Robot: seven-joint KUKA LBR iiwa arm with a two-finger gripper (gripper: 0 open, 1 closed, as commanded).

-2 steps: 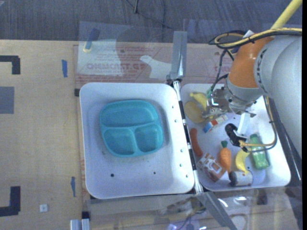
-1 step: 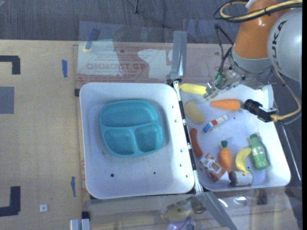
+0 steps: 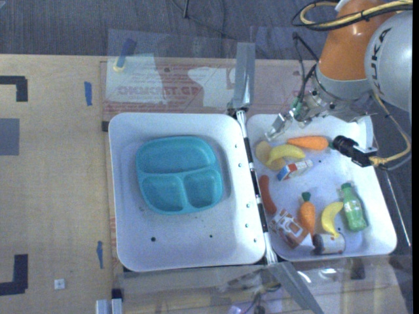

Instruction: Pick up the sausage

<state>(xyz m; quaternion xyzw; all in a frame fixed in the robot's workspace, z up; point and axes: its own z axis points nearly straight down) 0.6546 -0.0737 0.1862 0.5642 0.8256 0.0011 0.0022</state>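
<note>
at the near edge of the right white plastic bin (image 3: 383,231) lie a small brown and white carton (image 3: 289,227), a short orange carrot with a green top (image 3: 306,216), a curved yellow banana (image 3: 330,218), a green bottle (image 3: 353,208) and a dark cylindrical can (image 3: 328,243). the reddish-brown sausage (image 3: 266,194) lies lengthwise along that bin's left wall, just beside the carton and well apart from the gripper. farther back sit a small white, red and blue box (image 3: 294,170), a second yellow banana (image 3: 285,153) and a longer orange carrot (image 3: 308,142). the left white plastic bin (image 3: 124,241) bears a teal three-compartment plate (image 3: 179,174). the grey arm with its orange band (image 3: 353,21) reaches in from the far right, its wrist tilted down and leftward. the two-finger gripper (image 3: 276,129) hovers over the right bin's far left corner, just above the second banana; its fingers look slightly parted with nothing between them.
</note>
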